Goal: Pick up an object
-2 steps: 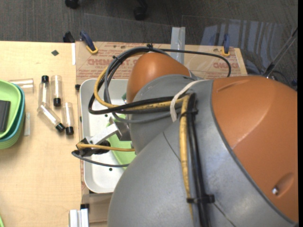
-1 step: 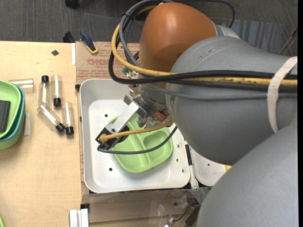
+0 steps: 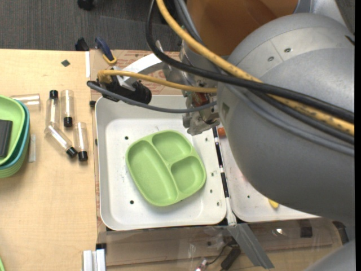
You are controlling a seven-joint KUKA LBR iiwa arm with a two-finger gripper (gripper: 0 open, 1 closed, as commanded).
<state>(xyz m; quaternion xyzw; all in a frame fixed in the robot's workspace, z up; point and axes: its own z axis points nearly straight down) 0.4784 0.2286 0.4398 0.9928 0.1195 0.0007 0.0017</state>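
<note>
Jaws state cannot be told; gripper (image 3: 198, 120) hangs over left bin's (image 3: 113, 208) far right corner, just beside green plate (image 3: 165, 167).

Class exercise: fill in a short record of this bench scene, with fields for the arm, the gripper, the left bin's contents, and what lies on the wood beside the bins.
arm: grey KUKA arm, covering most of the right bin
gripper: gripper above the left bin's right edge
left bin contents: green divided plate in the left bin
beside bins: clear vials with black caps, on the wood
</note>
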